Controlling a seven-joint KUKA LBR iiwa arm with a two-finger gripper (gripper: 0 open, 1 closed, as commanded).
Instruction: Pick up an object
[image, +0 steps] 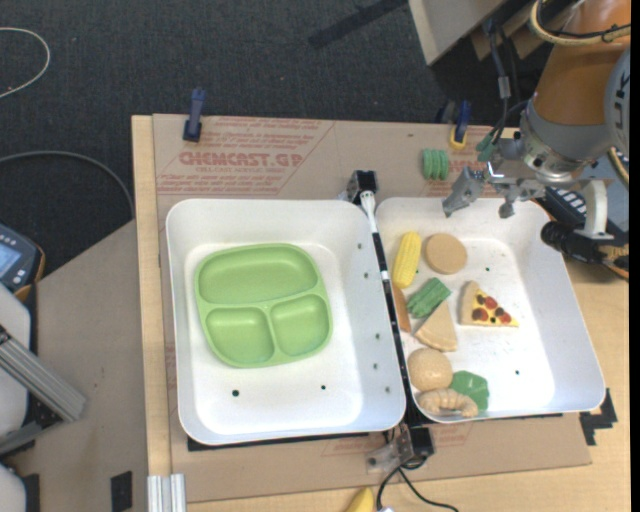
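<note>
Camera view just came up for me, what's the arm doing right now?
The gripper hangs open above the far rim of the right bin, holding nothing. The toy food sits untouched: corn cob, round cookie, pizza slice. The left bin holds a green divided plate.

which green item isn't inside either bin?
The small ribbed green piece on the cardboard, above the right bin and left of the gripper. The green tray lies in the left bin; the other green pieces lie in the right.
</note>
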